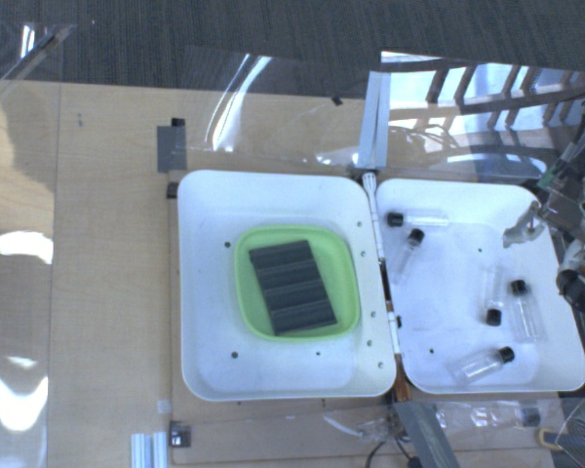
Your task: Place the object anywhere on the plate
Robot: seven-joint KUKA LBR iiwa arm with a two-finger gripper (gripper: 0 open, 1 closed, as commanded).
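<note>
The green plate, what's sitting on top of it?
A dark grey ribbed block lies on the green plate, tilted a bit and covering most of its middle. The plate's surface under the block is hidden. The plate sits in the left white bin.

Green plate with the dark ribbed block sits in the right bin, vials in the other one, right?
Not quite. The camera view shows the green plate with the dark ribbed block in the left bin; the vials lie in the right bin.
</note>
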